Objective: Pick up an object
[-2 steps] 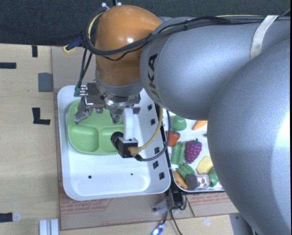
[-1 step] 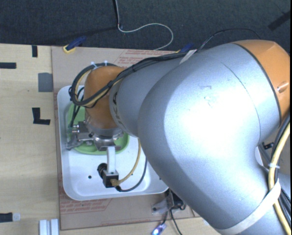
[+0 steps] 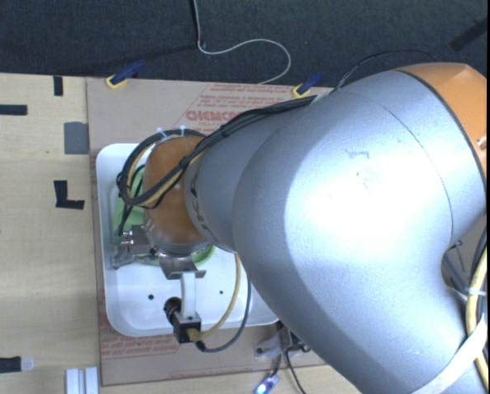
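Green object [image 3: 126, 208] curved, mostly hidden beneath glossy grey arm [image 3: 343, 220], smooth white bin [image 3: 138, 302], claw state unclear.

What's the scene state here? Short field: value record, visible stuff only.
arm: grey arm covers most of the bench, reaching from the right
wrist: orange band over the left white bin
gripper: pointing down into that bin, fingers hidden
object: green item partly showing under the wrist
grasp: cannot tell
surroundings: cardboard sheet under the bin
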### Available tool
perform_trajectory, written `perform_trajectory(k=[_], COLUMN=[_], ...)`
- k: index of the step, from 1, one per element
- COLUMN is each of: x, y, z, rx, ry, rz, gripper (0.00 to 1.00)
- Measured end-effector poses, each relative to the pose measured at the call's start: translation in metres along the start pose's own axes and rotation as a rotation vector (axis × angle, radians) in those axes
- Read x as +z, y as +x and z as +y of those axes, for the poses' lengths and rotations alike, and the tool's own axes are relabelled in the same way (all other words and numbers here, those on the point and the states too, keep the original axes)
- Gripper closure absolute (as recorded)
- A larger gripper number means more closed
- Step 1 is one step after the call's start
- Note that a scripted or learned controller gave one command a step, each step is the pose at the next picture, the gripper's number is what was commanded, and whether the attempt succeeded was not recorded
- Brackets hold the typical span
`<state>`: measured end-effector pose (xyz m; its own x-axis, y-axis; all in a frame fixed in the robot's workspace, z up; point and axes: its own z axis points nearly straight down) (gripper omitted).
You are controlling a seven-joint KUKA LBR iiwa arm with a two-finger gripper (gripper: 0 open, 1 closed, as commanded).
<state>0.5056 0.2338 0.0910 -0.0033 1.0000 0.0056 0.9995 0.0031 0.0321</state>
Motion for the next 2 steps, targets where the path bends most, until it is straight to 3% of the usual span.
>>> perform_trajectory(k=[1, 2], x=[0.001, -0.009], y=[-0.001, -0.002], z=[-0.001, -0.001], rx=[0.001, -0.003], ry=[0.009, 0.013], rz=[-0.001, -0.005], gripper=[0.0, 1.0])
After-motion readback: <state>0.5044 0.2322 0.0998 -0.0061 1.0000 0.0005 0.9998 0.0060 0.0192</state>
